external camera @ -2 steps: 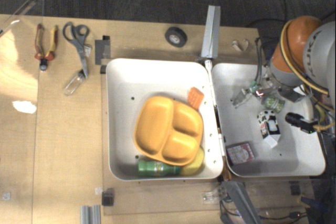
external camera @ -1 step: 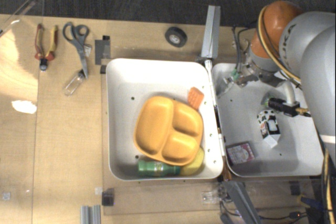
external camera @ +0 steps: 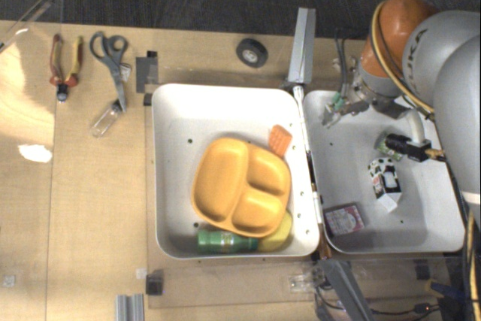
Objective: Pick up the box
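Note:
A small white box [external camera: 386, 184] with dark and red print lies in the right bin [external camera: 436, 237], right of its middle. My gripper [external camera: 338, 107] hangs over the far left corner of that bin, well up and to the left of the box and not touching it. The grey arm with its orange band covers the bin's far right part.
A flat pinkish packet [external camera: 344, 219] lies at the right bin's near left corner. The left bin [external camera: 169, 162] holds a yellow divided tray [external camera: 240, 186], an orange piece [external camera: 279, 138], a green bottle [external camera: 224, 240] and a yellow-green item [external camera: 280, 234]. Scissors [external camera: 113, 60], pliers [external camera: 64, 64] and a tape roll [external camera: 252, 52] lie on the bench.

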`<state>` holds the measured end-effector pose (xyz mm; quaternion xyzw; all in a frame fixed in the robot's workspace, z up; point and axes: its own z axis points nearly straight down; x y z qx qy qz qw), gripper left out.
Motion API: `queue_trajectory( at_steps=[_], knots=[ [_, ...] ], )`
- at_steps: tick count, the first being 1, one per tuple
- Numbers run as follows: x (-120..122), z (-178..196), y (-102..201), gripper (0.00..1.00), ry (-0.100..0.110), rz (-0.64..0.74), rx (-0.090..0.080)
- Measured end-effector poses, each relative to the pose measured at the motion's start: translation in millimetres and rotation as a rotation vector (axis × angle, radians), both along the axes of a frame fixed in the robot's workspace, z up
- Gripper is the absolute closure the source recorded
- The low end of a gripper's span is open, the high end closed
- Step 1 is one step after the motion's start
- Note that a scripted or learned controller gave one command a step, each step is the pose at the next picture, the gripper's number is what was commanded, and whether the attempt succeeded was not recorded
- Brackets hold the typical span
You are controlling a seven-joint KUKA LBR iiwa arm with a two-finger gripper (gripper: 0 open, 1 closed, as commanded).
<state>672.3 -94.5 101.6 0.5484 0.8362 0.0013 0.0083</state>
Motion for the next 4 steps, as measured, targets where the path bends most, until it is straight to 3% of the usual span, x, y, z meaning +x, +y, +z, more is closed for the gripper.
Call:
queue_trajectory(
  at_steps=[1, 2, 3, 4],
  knots=[
    [-61, 110, 9, 1.00, 0.006, 0.317, 0.003],
    [-87, 84, 43, 1.00, 0.009, -0.073, 0.008],
    [-114, 119, 13, 1.00, 0.006, 0.269, 0.003],
    [-150, 135, 86, 1.00, 0.008, -0.031, 0.008]
  ],
)
